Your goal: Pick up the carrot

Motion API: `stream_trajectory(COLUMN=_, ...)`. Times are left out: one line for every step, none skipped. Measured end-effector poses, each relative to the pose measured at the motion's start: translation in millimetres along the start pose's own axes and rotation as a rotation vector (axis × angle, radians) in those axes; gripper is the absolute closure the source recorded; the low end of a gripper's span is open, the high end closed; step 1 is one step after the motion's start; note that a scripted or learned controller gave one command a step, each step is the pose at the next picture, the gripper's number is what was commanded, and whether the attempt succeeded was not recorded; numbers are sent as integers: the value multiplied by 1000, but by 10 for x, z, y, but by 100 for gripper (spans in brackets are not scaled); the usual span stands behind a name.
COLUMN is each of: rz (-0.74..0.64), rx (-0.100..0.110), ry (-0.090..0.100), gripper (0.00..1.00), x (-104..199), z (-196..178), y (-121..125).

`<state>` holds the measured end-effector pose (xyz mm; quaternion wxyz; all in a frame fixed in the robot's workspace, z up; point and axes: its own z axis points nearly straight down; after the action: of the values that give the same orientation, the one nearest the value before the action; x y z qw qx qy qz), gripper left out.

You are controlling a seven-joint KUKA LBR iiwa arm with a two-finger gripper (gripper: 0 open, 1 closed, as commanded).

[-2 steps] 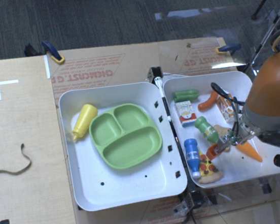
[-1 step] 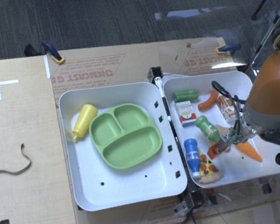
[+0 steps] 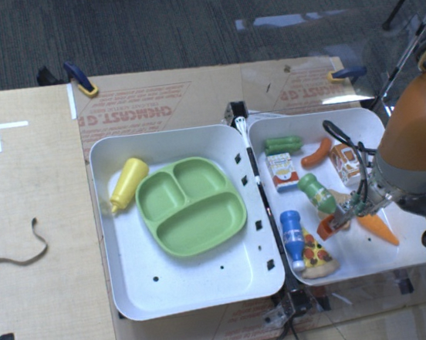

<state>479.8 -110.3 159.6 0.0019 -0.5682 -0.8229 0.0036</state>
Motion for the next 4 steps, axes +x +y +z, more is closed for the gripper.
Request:
stream_trajectory(rz=-3, rx=2, ry=-1, gripper=100, x=-6, z=-82, y=1)
stream_trajectory(rz=-203, rx=-7, ry=1, gripper=100, x=-756, z=685, y=-282)
stream_trajectory(rz=-257, rx=-10, ry=-3, gripper=100, x=-1306, z=660, y=990)
stream_trajectory(rz=-256, rx=-10, ry=-3, gripper=0, x=-1308, z=660, y=989)
